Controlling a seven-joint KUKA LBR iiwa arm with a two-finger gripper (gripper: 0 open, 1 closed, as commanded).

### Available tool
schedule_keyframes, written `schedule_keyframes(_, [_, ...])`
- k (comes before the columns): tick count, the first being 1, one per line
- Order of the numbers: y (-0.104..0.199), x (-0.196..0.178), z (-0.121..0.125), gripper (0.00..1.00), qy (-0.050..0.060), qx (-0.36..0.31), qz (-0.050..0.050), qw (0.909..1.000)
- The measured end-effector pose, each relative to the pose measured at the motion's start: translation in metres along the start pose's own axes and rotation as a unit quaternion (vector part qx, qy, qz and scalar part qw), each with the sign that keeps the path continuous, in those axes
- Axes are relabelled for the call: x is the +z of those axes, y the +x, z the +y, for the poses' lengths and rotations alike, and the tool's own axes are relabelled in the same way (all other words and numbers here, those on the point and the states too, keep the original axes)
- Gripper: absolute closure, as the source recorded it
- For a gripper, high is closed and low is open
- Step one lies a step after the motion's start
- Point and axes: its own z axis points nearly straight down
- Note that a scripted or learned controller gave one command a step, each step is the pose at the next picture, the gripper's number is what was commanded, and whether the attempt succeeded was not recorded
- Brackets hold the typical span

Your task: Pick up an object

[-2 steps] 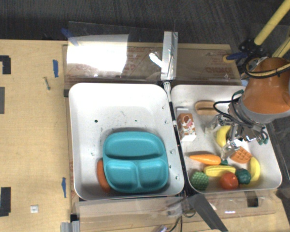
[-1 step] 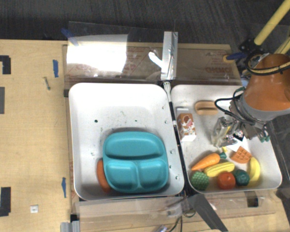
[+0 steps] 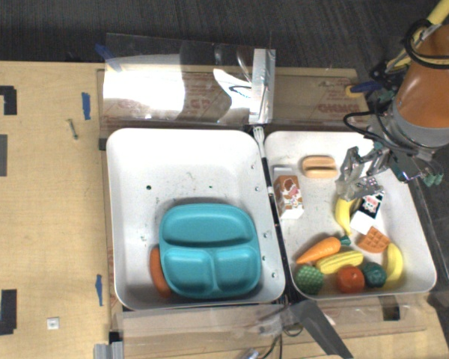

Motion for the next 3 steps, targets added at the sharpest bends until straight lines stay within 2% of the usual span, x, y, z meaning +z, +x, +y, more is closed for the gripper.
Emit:
schedule_keyframes(1, [0.003, 0.006, 0.0, 0.0, -0.003, 0.001, 0.005, 1.0])
schedule_keyframes(2, [0.04, 0.138, -0.027, 0.0, -0.001, 0.045, 0.002, 0.999])
schedule_keyframes(3, [0.038, 0.129, -0.026, 1.0, 0.0, 0.044, 0.001, 0.999])
